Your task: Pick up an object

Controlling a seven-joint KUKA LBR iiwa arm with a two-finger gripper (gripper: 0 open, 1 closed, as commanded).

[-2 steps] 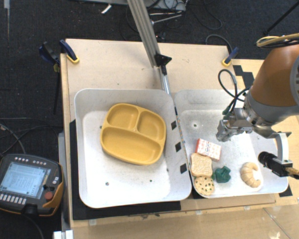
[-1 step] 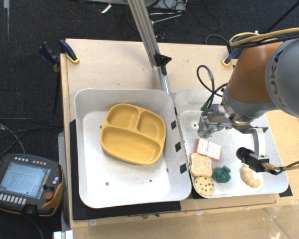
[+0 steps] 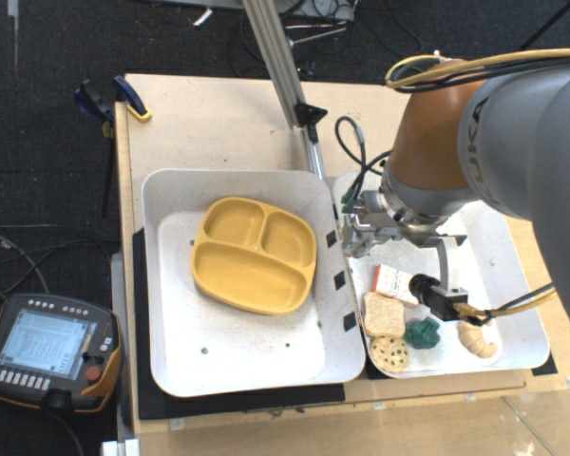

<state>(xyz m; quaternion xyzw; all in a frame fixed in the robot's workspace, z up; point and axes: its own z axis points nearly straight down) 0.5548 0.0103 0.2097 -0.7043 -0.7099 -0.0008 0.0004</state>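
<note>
My gripper [image 3: 357,237] hangs over the left rim of the right bin [image 3: 513,255], under the grey arm with its orange band. Just below and to its right lies a small red and white box [image 3: 392,279]. In front of that box sit a slice of toast [image 3: 384,314], a round speckled cracker [image 3: 389,352], a dark green lump [image 3: 423,333] and a beige pastry-like piece [image 3: 480,341]. Nothing shows held in the gripper.
The left bin [image 3: 171,340] holds a yellow divided plate [image 3: 255,255]. A slanted metal pole [image 3: 275,50] rises behind the bins. A teach pendant [image 3: 43,350] lies off the bench at the lower left.
</note>
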